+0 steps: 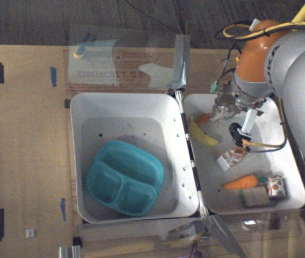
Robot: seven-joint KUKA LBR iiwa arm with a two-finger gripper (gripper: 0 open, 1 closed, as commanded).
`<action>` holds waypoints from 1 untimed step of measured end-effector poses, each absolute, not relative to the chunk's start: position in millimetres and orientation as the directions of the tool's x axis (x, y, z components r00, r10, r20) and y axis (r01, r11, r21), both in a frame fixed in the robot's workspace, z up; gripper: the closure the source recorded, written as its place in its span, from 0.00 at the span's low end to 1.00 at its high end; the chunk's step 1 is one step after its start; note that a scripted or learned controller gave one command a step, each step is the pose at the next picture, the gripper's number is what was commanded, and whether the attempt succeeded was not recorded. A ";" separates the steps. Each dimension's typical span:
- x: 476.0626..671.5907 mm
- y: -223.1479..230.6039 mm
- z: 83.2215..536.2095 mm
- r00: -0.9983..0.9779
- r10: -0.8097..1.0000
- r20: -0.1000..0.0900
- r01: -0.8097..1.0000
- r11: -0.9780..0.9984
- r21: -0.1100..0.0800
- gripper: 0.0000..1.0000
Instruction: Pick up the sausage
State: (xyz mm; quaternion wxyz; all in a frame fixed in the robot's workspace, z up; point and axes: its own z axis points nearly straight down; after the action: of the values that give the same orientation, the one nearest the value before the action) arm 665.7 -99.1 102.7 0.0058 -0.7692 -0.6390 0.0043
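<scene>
Foreground: nearest the lens we see the front rims of two shallow white bins, left bin [77, 144] and right bin [295, 198], side by side on a tan bench [23, 144].
Left bin: we find a teal divided plate [124, 177] lying flat in it, toward the front, with three compartments showing.
Right bin, front: we note an orange carrot [240, 183] lying on its side, a greenish-grey scrubbing pad [255, 196] just beside it toward the front, and a small red-and-white printed can [275, 186] touching the pad's right end.
Right bin, middle: we see a small white carton with a red print [231, 158] lying tilted, between the carrot and the arm.
Right bin, left side: we see a yellow banana [201, 134] lying along the wall next to the divider.
Sausage: we make out a reddish-orange piece [203, 119], which we take for the sausage [203, 119], at the rear of the right bin, just behind the banana and partly hidden by the gripper.
Arm: we see the grey arm with its orange band [255, 58] reaching in from the right over the rear of the right bin.
Gripper: we place the gripper [220, 112] low at the rear of the right bin, just beside the reddish piece; we cannot tell how it is set.
Rear: we note a clear plastic sheet [120, 66] lying on the bench behind the left bin.
</scene>
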 end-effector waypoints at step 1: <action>664.4 -100.3 102.7 0.183 0.983 -0.003 0.983 -0.183 -0.020 0.00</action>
State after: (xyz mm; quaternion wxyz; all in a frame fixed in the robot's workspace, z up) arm 664.4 -100.3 102.7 0.0067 -0.7691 -0.6390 0.0073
